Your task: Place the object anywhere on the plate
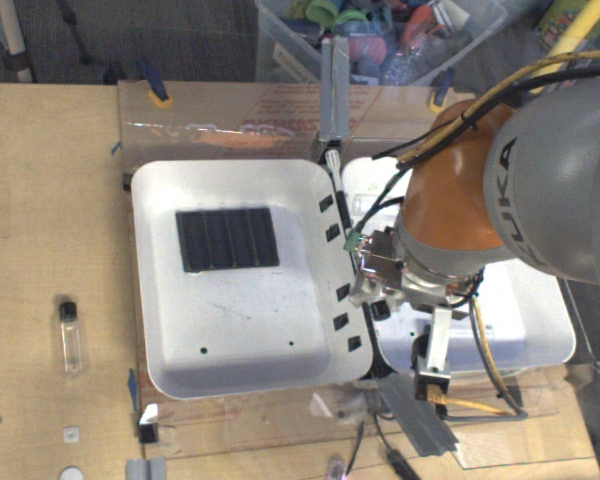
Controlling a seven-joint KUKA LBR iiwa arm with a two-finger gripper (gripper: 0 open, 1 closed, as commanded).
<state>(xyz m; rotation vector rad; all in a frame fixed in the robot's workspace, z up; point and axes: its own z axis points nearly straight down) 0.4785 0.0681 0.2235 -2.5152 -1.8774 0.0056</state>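
Note:
A black ridged rectangular plate (pixel 227 239) lies flat in the left white bin (pixel 180 358), toward its back left. The grey arm with the orange band (pixel 460 193) reaches over the right white bin (pixel 540 338) and covers most of it. My gripper (pixel 378 293) hangs below the wrist at the right bin's left wall, close to the divider between the bins. The wrist hides whatever lies under it. The gripper stands well right of the plate, apart from it.
A row of black clips (pixel 338 264) runs along the divider between the bins. A small clear vial (pixel 70 336) lies on the wooden bench at far left. A clear tub of colourful toys (pixel 380 13) stands behind the bins.

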